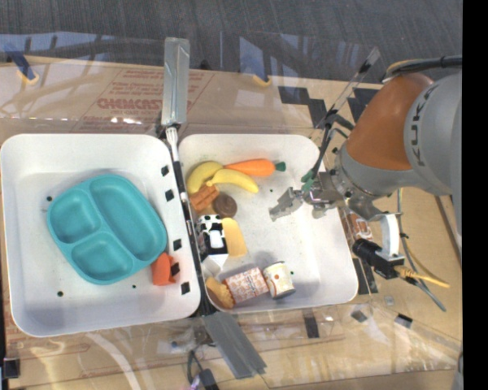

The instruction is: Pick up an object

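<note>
so my jaws (pixel 283 207) hang over the right bin (pixel 329 254), near its right edge, and i cannot tell if they are apart or together. nothing shows between them. my grey arm with the orange band (pixel 386 132) comes in over the right edge of the surface (pixel 106 96).

all the small things sit along the left side of the right bin. a yellow banana (pixel 220 177) lies near the top left corner, with an orange carrot (pixel 250 167) just beside it. a brown round thing (pixel 224 205) is just below the banana. a black and white toy (pixel 212 234) and a yellow wedge (pixel 233 237) sit next to each other by the left edge. near the bottom edge lie a small packet (pixel 246 284), a little can (pixel 279 280) and a bread-like thing (pixel 219 293).

the left bin (pixel 24 291) holds a blue tray (pixel 106 227) with three parts, and a small orange thing (pixel 162 269) just beside the tray's lower right corner.
</note>
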Tool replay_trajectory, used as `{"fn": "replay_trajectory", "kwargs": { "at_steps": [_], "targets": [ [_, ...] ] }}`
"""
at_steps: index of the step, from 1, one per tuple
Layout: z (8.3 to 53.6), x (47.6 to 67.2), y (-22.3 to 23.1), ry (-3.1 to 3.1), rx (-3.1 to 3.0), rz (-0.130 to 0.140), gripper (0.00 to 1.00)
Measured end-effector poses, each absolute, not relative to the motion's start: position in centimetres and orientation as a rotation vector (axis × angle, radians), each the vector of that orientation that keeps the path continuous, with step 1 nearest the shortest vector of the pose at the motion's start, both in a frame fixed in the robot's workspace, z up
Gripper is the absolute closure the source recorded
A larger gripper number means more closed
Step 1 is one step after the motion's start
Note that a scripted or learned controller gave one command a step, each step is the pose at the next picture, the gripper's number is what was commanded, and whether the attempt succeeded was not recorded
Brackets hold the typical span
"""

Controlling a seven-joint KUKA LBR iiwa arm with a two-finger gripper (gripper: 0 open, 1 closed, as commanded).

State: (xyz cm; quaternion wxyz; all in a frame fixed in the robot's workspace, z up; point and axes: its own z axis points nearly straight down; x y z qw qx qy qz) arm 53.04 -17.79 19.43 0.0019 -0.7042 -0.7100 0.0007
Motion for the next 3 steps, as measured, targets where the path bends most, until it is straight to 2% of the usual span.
{"fn": "replay_trajectory", "kwargs": {
  "at_steps": [1,2,3],
  "targets": [
    [12.2,62.4,-15.7,-2.311,-2.116,0.006,0.0],
    [8.8,65.2,-16.6,-2.424,-1.97,0.02,0.0],
    [9.9,65.4,-16.4,-2.435,-1.964,0.018,1.0]
  ]
}}
